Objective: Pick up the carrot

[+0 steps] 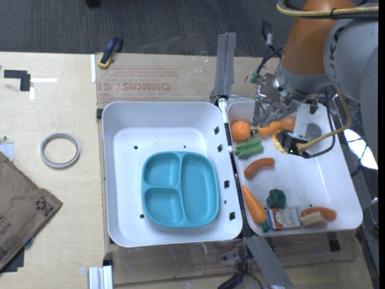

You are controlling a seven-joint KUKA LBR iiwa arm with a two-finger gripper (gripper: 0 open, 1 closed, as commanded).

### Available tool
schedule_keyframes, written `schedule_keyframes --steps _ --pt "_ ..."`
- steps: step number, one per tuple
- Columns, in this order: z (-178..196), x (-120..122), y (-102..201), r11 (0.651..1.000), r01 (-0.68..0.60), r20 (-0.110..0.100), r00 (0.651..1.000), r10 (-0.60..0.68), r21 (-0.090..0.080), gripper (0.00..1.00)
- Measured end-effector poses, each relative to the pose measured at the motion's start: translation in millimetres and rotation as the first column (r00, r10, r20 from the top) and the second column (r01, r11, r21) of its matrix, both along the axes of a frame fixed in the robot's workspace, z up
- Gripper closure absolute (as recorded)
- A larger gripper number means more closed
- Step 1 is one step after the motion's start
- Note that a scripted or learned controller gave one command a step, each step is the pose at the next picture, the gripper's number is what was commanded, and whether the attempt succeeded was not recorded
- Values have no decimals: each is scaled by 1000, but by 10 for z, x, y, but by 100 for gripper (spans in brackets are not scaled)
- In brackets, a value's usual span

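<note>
Carrot (253, 204): lying against the right bin's (346, 179) left wall, well below and left of the gripper (269, 120). Gripper: low at the bin's far end; closure cannot be told. Pick apparently not begun.

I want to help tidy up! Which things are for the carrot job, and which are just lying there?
For the job:
carrot
gripper

Just lying about:
orange
sausage
green pods
blue tray
tape ring
</note>
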State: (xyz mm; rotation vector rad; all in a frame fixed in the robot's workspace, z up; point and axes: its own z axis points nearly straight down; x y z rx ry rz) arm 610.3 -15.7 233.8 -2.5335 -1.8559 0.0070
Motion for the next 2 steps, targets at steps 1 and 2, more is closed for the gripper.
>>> schedule_keyframes --steps 1,2 --pt "769 175 -632 990 -140 1 990 140 0 100" --pt "421 -669 -179 993 -118 0 993 118 1 100"
